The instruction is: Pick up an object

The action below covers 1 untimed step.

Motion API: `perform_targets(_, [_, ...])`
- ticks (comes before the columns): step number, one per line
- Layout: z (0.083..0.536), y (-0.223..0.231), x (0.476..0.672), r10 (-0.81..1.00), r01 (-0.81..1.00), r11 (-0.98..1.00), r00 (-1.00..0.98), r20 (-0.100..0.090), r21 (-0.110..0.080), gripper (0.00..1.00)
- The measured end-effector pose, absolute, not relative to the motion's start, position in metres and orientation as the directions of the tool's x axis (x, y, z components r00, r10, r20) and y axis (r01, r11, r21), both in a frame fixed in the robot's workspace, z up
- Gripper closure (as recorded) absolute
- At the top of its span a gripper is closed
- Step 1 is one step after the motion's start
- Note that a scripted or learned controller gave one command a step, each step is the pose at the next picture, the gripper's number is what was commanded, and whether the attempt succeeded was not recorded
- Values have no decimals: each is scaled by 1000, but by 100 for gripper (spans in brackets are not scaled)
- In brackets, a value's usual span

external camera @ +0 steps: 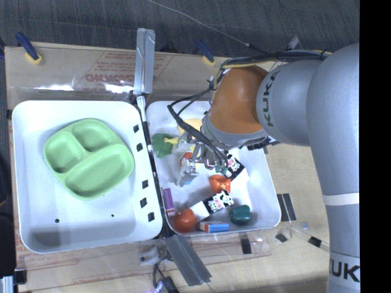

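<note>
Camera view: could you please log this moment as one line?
gripper low in right bin | near green toy | grasp unconfirmed | green plate in left bin

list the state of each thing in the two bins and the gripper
green three-compartment plastic plate: flat in left white bin, nothing on it
right white bin: cluttered with small items
red round tomato toy: resting at bin's near edge
dark green oval piece: lying loose
gripper: low among clutter, fingers unclear
</note>
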State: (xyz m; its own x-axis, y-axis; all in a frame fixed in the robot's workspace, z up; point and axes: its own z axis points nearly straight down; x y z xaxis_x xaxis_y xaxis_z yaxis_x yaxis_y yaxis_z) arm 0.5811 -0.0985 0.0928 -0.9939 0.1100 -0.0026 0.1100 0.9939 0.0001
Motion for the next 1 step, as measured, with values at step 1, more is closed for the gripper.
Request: perform_targets(1, [104,-97,582,103,103,995,-995,-5,0,100])
